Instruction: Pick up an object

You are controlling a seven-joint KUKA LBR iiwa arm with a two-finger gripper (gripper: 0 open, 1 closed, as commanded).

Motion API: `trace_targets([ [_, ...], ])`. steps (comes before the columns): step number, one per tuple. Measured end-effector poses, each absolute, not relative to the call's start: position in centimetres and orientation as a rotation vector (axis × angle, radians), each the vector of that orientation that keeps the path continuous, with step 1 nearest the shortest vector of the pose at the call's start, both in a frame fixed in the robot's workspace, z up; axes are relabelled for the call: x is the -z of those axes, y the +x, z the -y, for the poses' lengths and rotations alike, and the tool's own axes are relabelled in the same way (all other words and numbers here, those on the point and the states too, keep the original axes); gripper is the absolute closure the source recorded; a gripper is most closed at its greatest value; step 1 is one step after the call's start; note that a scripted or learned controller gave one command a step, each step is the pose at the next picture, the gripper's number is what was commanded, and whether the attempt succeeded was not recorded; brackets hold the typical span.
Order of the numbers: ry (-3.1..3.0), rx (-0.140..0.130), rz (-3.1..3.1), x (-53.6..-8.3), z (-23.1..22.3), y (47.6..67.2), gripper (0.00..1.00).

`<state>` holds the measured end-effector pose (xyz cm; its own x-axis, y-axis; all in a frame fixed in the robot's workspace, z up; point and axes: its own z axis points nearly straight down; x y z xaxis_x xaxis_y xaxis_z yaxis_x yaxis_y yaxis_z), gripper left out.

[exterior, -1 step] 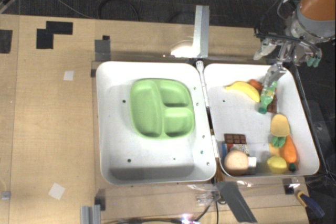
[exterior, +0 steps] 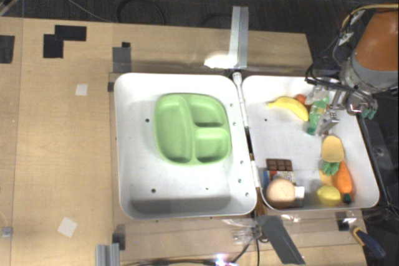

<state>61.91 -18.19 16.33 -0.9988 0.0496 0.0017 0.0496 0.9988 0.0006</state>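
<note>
On the wooden tabletop (exterior: 56, 152), two shallow white bins sit side by side. Left bin (exterior: 134, 190): one light green divided tray (exterior: 190, 128), roughly centred, three compartments visible. Right bin (exterior: 287, 143): several toy food items. Banana (exterior: 290, 107) lies near the far wall, a small red item just beyond its right end, partly hidden. Near wall, left to right: brown chocolate bar (exterior: 278, 165), pale peach-coloured round fruit (exterior: 281, 191) touching it, small white block just beside the fruit, lemon (exterior: 329, 195), carrot (exterior: 343, 177) with green top toward the far side. Yellow, pear-like piece (exterior: 332, 148) sits just beyond the carrot.

Arm enters from the right, orange band above the wrist at the upper right corner. Hand (exterior: 325, 123) is lowered over the far right part of the right bin, between banana and yellow piece. A green object (exterior: 316, 114) shows at the fingers; contact unclear. Finger opening: cannot tell, detail too small and cluttered by cables.
</note>
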Motion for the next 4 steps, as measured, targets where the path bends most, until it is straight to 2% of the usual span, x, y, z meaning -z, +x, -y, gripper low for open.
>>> trace_targets([
  [1, -0.249, -0.001, 3.143, -9.5, 17.7, 56.7, 0.0],
  [2, -0.182, -0.006, 3.154, -9.0, 20.7, 50.2, 0.0],
  [3, -0.172, -0.013, 3.172, -10.3, 20.7, 50.8, 1.0],
  [4, -0.171, -0.012, 3.171, -10.3, 20.6, 50.8, 0.0],
])
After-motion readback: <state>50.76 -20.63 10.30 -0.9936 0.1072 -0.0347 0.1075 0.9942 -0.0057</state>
